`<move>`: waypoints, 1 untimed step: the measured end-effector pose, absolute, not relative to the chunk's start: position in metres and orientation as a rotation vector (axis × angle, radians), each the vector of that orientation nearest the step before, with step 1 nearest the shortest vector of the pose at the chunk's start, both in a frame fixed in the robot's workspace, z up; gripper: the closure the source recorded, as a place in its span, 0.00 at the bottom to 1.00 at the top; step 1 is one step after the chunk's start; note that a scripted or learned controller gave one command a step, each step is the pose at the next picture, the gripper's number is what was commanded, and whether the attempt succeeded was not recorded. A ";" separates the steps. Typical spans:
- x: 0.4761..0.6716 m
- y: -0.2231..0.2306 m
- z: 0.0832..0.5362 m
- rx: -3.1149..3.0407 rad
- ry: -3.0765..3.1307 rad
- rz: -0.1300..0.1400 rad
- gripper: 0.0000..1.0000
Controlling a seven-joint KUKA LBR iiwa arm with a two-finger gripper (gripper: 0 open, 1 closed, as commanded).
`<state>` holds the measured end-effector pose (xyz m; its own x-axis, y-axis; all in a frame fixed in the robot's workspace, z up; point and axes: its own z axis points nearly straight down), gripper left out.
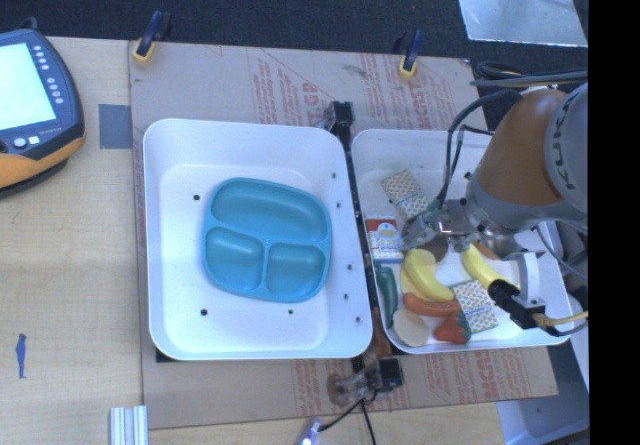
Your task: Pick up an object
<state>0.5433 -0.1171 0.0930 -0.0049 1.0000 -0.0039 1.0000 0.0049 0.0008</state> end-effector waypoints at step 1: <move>0.501 -0.097 0.091 2.218 2.230 -0.005 0.00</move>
